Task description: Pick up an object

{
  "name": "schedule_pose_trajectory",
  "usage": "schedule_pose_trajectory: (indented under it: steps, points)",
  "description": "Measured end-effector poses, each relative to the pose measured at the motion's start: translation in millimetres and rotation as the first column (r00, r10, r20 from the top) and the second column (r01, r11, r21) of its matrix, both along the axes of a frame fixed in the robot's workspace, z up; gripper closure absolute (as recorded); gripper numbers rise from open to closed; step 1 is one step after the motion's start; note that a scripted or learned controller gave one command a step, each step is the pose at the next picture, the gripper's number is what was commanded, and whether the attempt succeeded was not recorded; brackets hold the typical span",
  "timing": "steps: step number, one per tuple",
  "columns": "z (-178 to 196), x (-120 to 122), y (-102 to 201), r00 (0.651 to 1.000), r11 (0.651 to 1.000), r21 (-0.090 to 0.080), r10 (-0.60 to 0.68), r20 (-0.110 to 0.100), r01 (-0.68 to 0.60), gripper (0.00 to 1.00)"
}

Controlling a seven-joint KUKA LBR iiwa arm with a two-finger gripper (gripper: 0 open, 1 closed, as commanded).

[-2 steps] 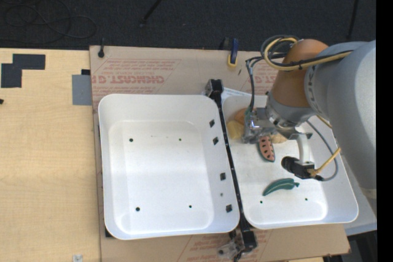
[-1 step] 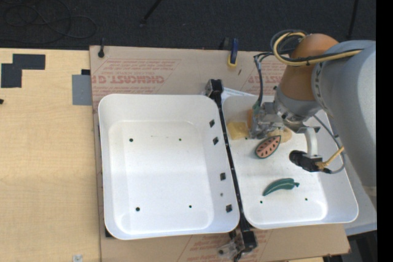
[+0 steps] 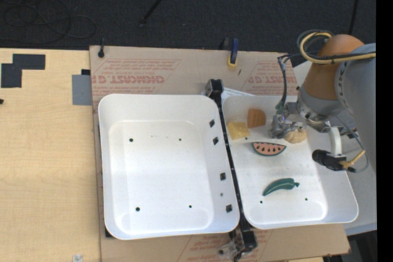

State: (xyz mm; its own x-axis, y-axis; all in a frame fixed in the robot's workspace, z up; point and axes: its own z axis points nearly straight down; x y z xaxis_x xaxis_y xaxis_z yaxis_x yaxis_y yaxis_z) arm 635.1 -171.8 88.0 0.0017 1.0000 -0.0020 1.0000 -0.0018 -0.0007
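Observation:
The right bin [image 3: 334, 205] holds several small objects. An orange-brown block [image 3: 256, 118] lies near its back, with a pale yellow piece [image 3: 238, 129] to its left. A watermelon slice [image 3: 269, 148] rests in the middle, and a dark green pepper-shaped object [image 3: 280, 186] lies nearer the front. A tan lump [image 3: 296, 136] sits right beside my gripper [image 3: 283, 126], which is low in the bin's back right part, just above the watermelon slice. The arm's grey body with its orange band [image 3: 328, 67] hides the wrist.
The left bin [image 3: 110, 132] lies beside the right one, joined by a black divider with clips [image 3: 222, 150]. Both rest on a cardboard sheet [image 3: 153, 70] with a blue clamp [image 3: 233, 52] at the back edge. Cables hang off the arm at the right [image 3: 334, 159].

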Motion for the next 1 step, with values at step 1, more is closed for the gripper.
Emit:
schedule_pose_trajectory:
  steps: [1]
  points:
    - [0.2, 0.5, 4.2, 1.000, 1.000, 0.007, 0.003, -0.002, -0.003, 0.00]
